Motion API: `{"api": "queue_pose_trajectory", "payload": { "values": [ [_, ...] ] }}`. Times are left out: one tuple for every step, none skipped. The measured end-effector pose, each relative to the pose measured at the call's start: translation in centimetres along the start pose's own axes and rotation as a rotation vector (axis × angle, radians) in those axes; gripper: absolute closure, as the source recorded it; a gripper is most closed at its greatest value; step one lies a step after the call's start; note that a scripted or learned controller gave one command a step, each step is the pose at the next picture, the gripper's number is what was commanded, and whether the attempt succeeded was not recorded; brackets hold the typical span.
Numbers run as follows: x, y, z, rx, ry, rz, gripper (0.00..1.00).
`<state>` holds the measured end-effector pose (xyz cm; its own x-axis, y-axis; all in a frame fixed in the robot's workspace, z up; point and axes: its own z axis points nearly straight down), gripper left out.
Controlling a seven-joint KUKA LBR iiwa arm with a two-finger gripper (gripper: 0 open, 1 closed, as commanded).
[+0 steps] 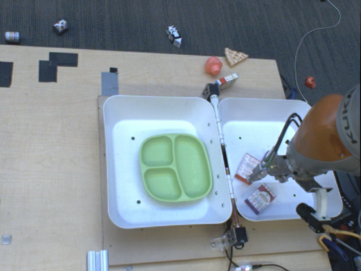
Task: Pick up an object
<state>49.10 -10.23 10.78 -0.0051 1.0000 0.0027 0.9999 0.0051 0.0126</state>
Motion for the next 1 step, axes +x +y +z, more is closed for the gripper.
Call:
{"api": "queue_pose_trajectory", "payload": {
  "values": [
    [1.79, -0.41, 1.63, 0.011, -0.002, 0.001, 0.0]
  ]
}}
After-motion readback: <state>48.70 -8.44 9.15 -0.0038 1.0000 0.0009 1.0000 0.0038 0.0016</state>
